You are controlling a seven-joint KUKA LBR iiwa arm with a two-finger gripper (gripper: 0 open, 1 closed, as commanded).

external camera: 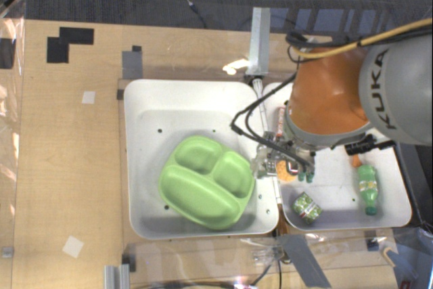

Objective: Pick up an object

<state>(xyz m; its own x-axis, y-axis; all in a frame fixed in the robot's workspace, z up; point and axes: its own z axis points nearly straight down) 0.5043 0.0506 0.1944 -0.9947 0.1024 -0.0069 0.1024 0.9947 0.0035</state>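
A green divided plate (206,181) lies in the left bin (145,145). In the right bin (399,213) I see a green bottle (367,189), a small green patterned ball-like item (306,207) and an orange object (289,169) partly under the arm. My gripper (291,162) hangs below the orange wrist band, low over the right bin's left edge, right above the orange object. The arm's body hides most of the gripper.
The grey and orange arm (352,91) covers the upper part of the right bin. A black cable (254,112) loops over the wall between the bins. A metal post (258,40) stands behind the bins. Wooden bench surface lies to the left.
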